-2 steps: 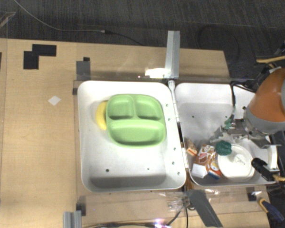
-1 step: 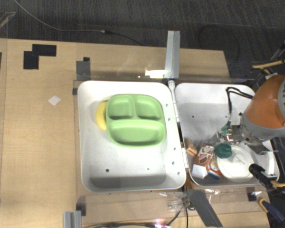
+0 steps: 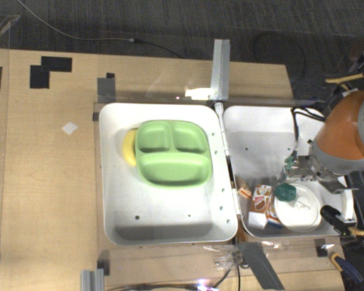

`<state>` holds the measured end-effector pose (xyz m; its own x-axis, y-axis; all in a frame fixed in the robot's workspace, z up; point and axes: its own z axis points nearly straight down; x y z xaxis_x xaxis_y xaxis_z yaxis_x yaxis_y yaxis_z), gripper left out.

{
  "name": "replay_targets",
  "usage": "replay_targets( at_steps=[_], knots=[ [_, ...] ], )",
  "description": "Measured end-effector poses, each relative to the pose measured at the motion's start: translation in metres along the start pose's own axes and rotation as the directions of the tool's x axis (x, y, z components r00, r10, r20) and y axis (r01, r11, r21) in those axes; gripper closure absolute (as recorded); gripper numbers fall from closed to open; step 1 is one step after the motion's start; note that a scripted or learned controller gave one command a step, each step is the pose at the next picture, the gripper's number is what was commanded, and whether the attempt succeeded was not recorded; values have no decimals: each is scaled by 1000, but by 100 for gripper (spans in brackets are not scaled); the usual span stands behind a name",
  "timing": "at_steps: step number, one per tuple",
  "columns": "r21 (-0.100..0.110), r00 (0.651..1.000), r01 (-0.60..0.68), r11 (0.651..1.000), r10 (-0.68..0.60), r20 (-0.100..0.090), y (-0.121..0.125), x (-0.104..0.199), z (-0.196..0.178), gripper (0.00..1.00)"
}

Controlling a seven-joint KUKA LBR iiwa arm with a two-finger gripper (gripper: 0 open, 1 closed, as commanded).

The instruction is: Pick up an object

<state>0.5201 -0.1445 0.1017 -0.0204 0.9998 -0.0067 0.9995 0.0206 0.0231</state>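
The right bin (image 3: pixel 258 132) holds a white round lid or plate (image 3: pixel 298 212), a small teal object (image 3: pixel 285 192) on its near-left edge, and a red and white packet (image 3: pixel 261 199) beside an orange and white piece (image 3: pixel 245 192). My gripper (image 3: pixel 295 164) hangs over the right side of this bin, just above the teal object, below the orange wrist band (image 3: pixel 346 132). In the left bin (image 3: pixel 164 217) lies a green divided tray (image 3: pixel 172 151) with a yellow object (image 3: pixel 129 147) peeking out at its left side.
A metal post (image 3: pixel 221 68) stands behind the seam between the bins. Black cables (image 3: pixel 303 117) run along the right bin's far right corner. The wooden bench (image 3: pixel 42 180) stretches out to the left.
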Motion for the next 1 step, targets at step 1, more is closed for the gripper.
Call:
replay_targets(
  at_steps=[1],
  knots=[
    [2, 1000, 0, 1000, 0, -1, -1, 0, 1, 0]
  ],
)
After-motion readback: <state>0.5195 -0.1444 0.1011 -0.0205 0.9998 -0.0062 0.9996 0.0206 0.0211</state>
